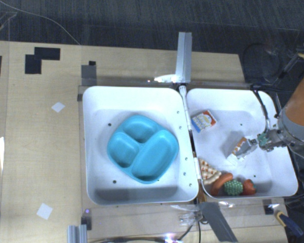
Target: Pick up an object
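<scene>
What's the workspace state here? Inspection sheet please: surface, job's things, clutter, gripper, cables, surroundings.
Surface: two white bins side by side, left bin and right bin, on a pale wooden bench.
Job's things: right bin holds a small carton, a waffle, a carrot, a green toy, a red toy.
Clutter: blue divided plate in left bin.
Gripper: gripper low in right bin, at a small packet.
Cables: black cable over right bin's far corner.
Surroundings: dark carpet beyond the bench.

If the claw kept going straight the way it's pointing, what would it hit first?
The claw points left, toward the divider. Right at its tip lies a small packet, so that likely comes first, though its height above it is unclear.
</scene>
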`<state>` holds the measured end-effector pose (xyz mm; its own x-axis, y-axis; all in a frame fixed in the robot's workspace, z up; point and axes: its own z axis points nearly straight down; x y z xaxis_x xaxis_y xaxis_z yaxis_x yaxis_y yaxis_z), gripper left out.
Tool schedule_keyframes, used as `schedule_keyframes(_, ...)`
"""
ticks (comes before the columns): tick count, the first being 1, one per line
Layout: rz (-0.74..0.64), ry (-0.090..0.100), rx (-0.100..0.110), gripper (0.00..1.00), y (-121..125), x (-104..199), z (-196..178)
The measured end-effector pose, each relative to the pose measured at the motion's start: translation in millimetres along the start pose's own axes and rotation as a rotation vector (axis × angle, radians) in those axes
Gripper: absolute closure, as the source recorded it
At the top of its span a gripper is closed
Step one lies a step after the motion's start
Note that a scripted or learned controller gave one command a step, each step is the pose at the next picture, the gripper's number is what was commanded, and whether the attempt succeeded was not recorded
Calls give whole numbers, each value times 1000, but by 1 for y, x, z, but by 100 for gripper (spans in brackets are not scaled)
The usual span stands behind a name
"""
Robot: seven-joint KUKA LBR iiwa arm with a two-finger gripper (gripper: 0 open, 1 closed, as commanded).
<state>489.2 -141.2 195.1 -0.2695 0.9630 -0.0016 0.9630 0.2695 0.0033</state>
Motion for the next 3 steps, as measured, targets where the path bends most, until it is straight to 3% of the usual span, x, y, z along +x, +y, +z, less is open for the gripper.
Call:
schedule_keyframes(1,-321,-5,-8,0,80,-30,107)
schedule_keyframes(2,-229,-4,-4,0,91,-93,24)
schedule_keyframes(3,-396,-6,-7,0,61,-56,107)
